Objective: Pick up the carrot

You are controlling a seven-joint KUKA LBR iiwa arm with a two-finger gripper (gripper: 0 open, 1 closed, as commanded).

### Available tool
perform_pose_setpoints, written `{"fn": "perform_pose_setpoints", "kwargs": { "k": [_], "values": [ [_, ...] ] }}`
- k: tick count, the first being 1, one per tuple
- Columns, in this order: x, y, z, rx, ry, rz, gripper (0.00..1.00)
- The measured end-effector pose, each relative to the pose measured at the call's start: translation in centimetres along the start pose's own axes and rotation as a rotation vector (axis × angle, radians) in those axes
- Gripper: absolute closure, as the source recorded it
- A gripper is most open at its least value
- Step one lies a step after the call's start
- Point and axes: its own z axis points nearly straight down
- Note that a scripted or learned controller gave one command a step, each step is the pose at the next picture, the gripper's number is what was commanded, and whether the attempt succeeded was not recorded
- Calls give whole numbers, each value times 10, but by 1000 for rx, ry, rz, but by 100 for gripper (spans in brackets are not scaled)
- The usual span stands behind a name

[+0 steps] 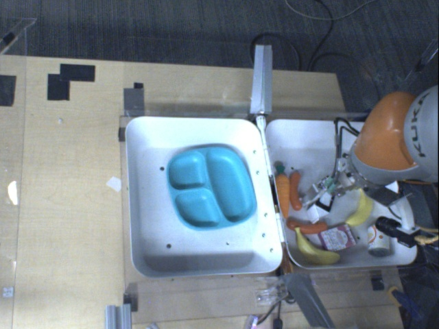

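The carrot (282, 196) is orange with a green top. It lies lengthwise along the left wall of the right bin (309, 139), green end pointing to the far side. My gripper (328, 189) hangs low over the middle of that bin, a short way right of the carrot. A reddish sausage (295, 189) lies between them. Nothing shows in the gripper's hold. The orange band of the arm (384, 142) rises behind it to the right.
A blue divided plate (209, 186) sits in the left bin (147, 184). The right bin also holds a second sausage (310, 226), two bananas (317, 250) (361, 211), a red packet (337, 238) and a small can (378, 242).
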Motion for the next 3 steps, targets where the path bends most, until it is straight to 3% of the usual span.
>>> {"fn": "perform_pose_setpoints", "kwargs": {
  "k": [1, 2, 3],
  "values": [
    [-5, 27, 5, 11, 9, 122, 0],
    [-20, 123, 0, 19, 14, 152, 0],
    [0, 88, 9, 18, 13, 304, 0]
  ]
}}
